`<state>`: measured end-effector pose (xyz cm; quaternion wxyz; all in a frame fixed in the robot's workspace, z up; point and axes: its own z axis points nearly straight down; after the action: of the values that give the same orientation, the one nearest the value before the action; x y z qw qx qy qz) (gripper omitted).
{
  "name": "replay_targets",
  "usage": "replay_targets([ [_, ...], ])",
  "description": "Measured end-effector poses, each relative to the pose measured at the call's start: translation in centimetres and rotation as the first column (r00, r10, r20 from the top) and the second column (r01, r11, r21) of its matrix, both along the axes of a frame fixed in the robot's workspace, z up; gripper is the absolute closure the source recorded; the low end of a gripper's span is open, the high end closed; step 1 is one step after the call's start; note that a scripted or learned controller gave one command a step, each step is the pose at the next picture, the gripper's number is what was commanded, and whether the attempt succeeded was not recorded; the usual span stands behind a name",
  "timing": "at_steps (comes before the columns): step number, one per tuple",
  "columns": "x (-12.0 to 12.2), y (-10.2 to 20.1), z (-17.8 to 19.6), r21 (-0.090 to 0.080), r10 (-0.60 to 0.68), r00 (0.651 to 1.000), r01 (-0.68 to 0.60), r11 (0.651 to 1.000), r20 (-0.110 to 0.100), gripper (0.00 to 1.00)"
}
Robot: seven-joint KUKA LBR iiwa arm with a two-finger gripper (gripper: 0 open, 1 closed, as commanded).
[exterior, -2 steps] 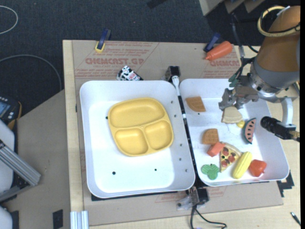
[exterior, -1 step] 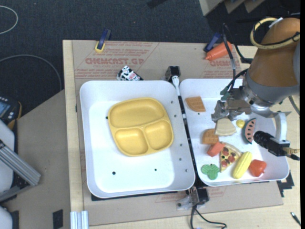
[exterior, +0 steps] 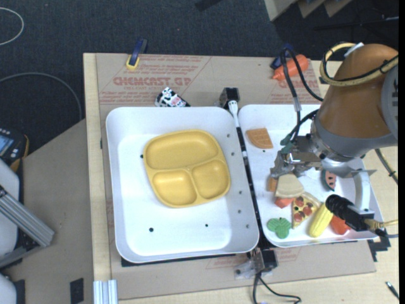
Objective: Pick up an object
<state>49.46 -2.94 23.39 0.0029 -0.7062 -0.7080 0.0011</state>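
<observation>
My gripper (exterior: 283, 170) hangs low over the right bin (exterior: 253, 116), reaching in from the right. Directly below its tip lies a pale bread slice (exterior: 289, 186), with an orange piece (exterior: 272, 183) at its left edge. In front of those rest a pizza slice (exterior: 302, 209), a yellow corn cob (exterior: 319, 220) and a green broccoli piece (exterior: 278, 227). A tan toast piece (exterior: 259, 138) sits toward the bin's back. The view does not let me judge the finger gap, and nothing is visibly held.
The left bin (exterior: 123, 189) holds a yellow three-compartment plate (exterior: 185, 167). A watermelon slice (exterior: 330, 181) and a red piece (exterior: 339, 227) lie near the right bin's right side. Clamps and a small black-and-white item (exterior: 169, 98) sit on the board behind the bins.
</observation>
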Motion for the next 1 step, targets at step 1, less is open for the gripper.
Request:
replay_targets([
  [1,0.15,-0.53,-1.98,-0.001,-0.003,1.0,0.003,1.0,0.0,1.0],
])
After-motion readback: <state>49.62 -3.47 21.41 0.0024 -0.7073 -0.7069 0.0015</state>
